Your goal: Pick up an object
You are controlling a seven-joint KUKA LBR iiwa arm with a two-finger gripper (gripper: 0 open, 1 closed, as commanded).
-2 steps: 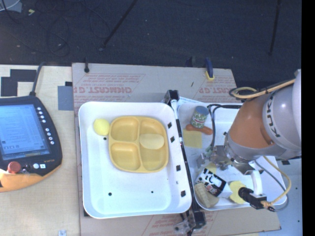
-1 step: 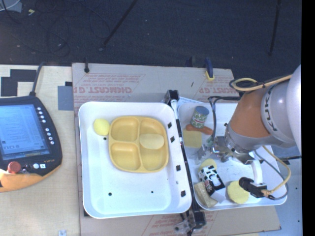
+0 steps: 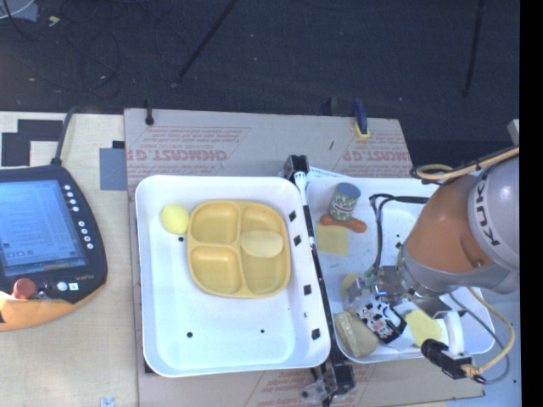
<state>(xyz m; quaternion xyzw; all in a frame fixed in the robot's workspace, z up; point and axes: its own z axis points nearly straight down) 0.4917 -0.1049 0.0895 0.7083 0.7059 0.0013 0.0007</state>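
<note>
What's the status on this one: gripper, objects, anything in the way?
Gripper low in the right bin, fingers unreadable. Nothing seen held. Black-and-white toy, tan piece and yellow block crowd close around it.

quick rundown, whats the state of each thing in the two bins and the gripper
yellow divided plate: flat in the left bin, right way up
pale slice: lying in the plate's upper right compartment
yellow ball: in the left bin, beside the plate
small can: upright in the right bin
yellow square: lying flat below the can
gripper: low over the clutter at the right bin's front, grasp not clear
</note>
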